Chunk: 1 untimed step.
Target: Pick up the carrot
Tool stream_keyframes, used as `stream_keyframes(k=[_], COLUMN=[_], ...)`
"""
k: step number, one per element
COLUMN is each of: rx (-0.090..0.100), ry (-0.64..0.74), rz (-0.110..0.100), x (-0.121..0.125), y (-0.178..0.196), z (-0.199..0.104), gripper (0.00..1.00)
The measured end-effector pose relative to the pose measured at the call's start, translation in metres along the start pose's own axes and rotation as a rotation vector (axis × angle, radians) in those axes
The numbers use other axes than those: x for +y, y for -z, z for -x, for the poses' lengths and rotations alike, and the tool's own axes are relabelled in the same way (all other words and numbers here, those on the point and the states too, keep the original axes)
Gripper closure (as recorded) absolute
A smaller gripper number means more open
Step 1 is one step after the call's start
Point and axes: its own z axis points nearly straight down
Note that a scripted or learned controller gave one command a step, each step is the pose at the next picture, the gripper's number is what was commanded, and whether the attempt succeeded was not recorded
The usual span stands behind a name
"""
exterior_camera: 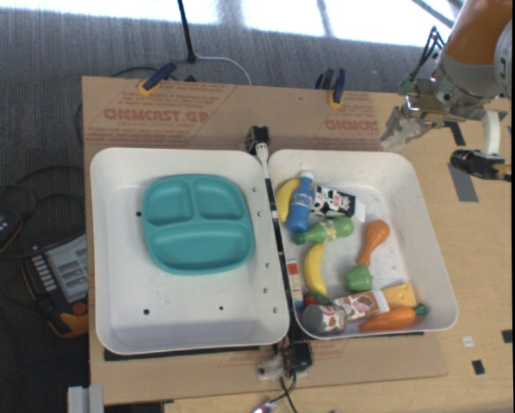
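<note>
A teal divided plate (197, 224) lies in the middle of the left bin (111, 317). Just right of that bin, the right bin (425, 222) holds a blue bottle (300, 203) and two bananas (314, 269) along its near-left side, with a drumstick toy (372, 240) further right. The carrot (388, 319) lies flat against the right bin's front wall, at its right corner. Above that bin's far right corner, over the worktop (464, 256), hangs the end effector (401, 128), fingers parted with nothing between them.
</note>
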Motion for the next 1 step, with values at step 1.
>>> stream_keyframes(k=[1], rx=[0.002], ry=[-0.235], rz=[-0.002], x=[0.0023], y=[-0.0218], z=[0.0322], gripper=[1.0])
